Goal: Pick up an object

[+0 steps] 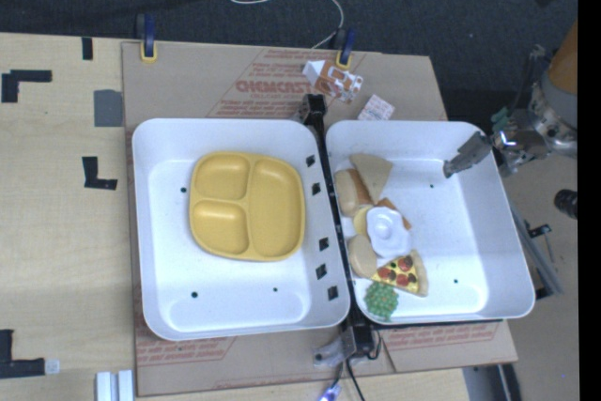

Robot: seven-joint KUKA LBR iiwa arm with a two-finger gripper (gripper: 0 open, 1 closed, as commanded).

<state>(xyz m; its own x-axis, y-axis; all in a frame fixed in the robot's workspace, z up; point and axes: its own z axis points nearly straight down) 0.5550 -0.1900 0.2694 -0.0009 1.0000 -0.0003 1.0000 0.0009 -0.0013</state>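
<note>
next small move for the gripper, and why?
Probably move the gripper leftward across the right bin toward the food pile, e.g. the fried egg. It sits near the bin's upper right edge, apart from every item, and the items cluster along the bin's left side.

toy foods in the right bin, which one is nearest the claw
The tan wedge at the top of the pile. It lies closest to the claw at the bin's upper right; the pizza slice and green piece sit far lower.
</note>
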